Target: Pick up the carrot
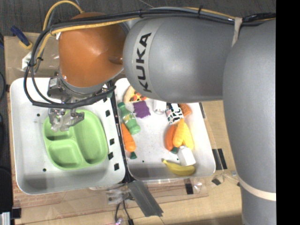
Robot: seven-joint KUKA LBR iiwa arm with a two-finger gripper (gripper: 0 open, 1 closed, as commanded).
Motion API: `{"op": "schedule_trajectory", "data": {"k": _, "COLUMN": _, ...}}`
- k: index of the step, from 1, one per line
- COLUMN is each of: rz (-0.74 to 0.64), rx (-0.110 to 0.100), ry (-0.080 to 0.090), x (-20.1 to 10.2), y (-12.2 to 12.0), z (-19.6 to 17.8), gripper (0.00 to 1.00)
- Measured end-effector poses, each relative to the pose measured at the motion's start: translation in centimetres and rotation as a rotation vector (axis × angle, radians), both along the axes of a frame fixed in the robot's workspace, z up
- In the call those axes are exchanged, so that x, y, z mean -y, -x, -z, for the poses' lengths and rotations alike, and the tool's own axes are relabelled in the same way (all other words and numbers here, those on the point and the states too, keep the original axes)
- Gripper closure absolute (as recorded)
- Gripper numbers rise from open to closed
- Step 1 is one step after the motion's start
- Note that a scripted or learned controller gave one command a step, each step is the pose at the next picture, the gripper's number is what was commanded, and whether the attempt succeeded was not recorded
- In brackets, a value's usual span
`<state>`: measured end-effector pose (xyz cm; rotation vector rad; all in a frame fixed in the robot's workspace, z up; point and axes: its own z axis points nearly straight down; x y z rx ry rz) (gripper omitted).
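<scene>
- The grey arm [187, 55] swept in from the right and hung across both bins, its bulk hiding the upper part of the right bin [206, 149], likely because the wrist had to reach clear over to the far side.
- The left bin [21, 125] carried a green divided tray [77, 142], set near the middle so its compartments faced up and open.
- The right bin held the loose clutter, tipped in anyhow: a green bottle [128, 119], a purple piece [141, 108], an orange-and-yellow plush shape [179, 134], a banana [178, 168] along the near wall.
- The hand [63, 119] hung over the tray's upper left compartment, and nothing sat between its fingers; how wide they stood apart I could not tell.
- The carrot [128, 143] lay on its side at the right bin's left wall, just below the bottle, tucked against the divider.
- So the carrot was well apart from the hand, off to its right, across the tray and the wall between the bins.
</scene>
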<state>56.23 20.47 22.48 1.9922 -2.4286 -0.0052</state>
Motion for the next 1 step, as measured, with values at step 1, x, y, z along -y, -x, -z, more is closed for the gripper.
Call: {"op": "schedule_trajectory", "data": {"k": 1, "rz": -0.054, "rx": 0.006, "ry": 0.0, "x": -0.62, "y": -1.22, "z": -0.88, "gripper": 1.0}}
